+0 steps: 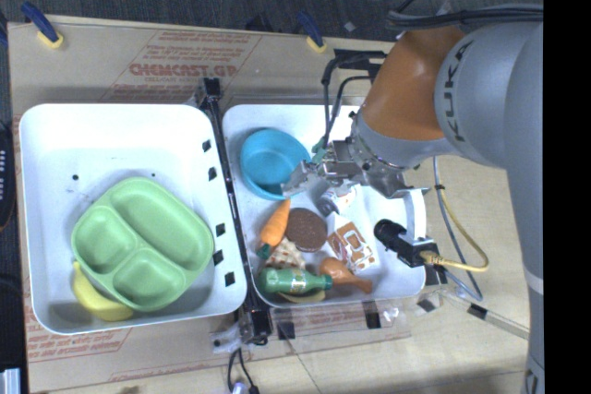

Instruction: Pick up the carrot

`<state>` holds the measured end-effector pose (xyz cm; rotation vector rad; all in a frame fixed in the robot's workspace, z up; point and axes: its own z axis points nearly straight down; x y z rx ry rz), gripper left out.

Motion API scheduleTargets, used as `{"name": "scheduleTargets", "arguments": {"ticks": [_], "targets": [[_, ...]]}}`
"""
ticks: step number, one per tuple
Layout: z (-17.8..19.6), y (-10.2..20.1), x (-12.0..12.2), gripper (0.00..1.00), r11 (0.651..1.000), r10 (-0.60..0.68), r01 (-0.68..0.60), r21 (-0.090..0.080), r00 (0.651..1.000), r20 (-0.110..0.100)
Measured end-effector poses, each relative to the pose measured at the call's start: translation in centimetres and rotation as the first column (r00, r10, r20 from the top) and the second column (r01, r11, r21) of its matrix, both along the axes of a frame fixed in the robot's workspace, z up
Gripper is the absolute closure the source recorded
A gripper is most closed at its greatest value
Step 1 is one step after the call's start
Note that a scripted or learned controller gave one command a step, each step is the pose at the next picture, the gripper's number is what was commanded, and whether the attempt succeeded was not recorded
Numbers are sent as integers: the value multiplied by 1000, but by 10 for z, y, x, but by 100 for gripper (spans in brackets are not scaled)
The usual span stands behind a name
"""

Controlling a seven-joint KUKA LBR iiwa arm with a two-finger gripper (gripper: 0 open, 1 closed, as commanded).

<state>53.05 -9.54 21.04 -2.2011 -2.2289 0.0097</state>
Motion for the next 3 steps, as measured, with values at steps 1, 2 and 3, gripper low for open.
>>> {"name": "scheduleTargets", "arguments": {"ticks": [1, 2, 3], "targets": [[-117, 1, -5, 0, 961, 275, -275, -1, 961, 8], [-106, -2, -4, 100, 959, 282, -282, -3, 959, 3], [-17, 84, 16, 100, 994, 114, -114, -2, 993, 6]]}}
